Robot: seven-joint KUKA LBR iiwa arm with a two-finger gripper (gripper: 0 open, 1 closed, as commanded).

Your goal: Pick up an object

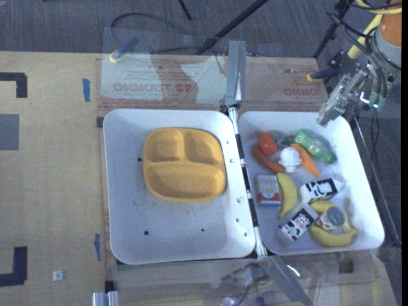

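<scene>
My gripper (333, 110) hangs above the back right corner of the right bin (363, 171), with nothing seen between its fingers. Below and left of it lie a green bottle (313, 143), a carrot (306, 159), a white piece (290, 157) and a red tomato-like piece (268, 143). Further forward lie a small red-and-white carton (268, 189), a banana (288, 194), two black-and-white cartons (319, 189) (297, 224) and a second banana (333, 231) with a round lid on it.
The left bin (127, 234) holds a yellow divided plate (185, 163). A metal divider (234, 81) runs between the bins at the back. Cables and tripod legs lie beyond the bench at the top right.
</scene>
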